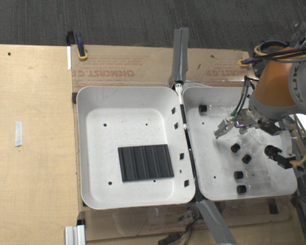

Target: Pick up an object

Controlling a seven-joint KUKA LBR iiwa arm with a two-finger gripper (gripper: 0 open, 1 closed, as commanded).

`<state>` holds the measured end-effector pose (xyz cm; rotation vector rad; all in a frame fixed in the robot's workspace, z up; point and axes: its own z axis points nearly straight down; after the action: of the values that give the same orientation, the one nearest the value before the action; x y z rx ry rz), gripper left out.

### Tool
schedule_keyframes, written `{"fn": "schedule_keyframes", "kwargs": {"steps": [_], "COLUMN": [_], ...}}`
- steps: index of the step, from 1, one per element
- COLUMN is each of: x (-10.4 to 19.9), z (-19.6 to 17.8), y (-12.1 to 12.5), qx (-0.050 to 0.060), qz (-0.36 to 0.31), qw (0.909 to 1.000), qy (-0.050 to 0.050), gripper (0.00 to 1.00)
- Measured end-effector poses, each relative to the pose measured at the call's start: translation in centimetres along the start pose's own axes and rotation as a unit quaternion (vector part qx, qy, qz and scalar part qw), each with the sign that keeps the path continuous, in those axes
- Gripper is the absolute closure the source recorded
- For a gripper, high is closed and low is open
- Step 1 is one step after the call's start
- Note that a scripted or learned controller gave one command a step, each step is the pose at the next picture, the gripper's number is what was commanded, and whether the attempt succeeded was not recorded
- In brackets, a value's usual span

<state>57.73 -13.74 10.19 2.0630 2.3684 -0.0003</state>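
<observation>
While I watched from the overhead camera, the arm (275, 86) reached in from the right over the right bin (214, 188). Its gripper (233, 125) hung low above the bin floor, and I could not tell how it was set or whether it had hold of anything. Several small black objects (235, 148) lay scattered in that bin, one near the gripper. A dark ribbed pad (145, 162) lay flat in the left bin (92, 137)

The black ribbed rectangular mat (145, 162) lies in the left white plastic bin (92, 188); several small black blocks (238, 175) lie in the right white bin (214, 185).
</observation>
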Motion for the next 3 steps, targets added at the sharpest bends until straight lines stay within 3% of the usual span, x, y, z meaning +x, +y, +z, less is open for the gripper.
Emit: {"fn": "schedule_keyframes", "kwargs": {"steps": [1, 2, 3], "x": [-3.4, -3.6, -3.7], "z": [1.0, 0.9, 0.2], "y": [-3.4, -9.8, -9.9], "qx": [0.001, 0.0, 0.0], "qz": [-0.014, -0.025, -0.023], "qw": [0.9999, 0.9997, 0.9997], "qy": [0.0, 0.0, 0.0], "gripper": [0.0, 0.0, 1.0]}}
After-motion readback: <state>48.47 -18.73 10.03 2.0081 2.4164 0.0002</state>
